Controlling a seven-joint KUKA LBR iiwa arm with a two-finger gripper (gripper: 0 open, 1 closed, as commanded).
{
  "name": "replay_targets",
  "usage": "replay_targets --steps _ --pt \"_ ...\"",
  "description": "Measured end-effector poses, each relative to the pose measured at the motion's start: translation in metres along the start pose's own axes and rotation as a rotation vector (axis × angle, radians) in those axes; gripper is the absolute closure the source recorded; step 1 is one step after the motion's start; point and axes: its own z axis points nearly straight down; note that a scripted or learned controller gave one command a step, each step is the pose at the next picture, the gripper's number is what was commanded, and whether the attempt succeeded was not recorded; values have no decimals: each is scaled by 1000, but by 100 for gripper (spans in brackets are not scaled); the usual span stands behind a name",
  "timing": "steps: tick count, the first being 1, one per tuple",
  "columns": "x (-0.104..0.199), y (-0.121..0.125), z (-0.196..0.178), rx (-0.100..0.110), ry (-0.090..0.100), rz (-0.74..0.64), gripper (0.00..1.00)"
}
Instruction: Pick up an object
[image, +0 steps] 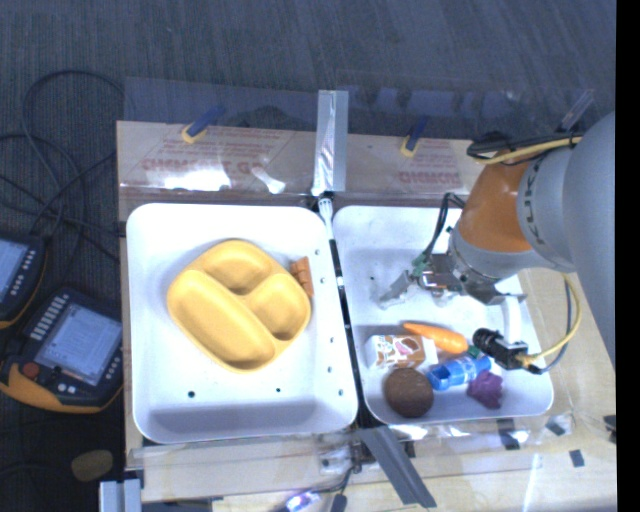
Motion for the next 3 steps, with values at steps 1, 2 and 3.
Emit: replay_targets --steps 1,2,3 --pt "-31 -64 -1 -3 -3 -136 0" --pt "-31 -63 -11 -5 -2 -136 100" --pt "10 22 -99 10 0 -32 100"
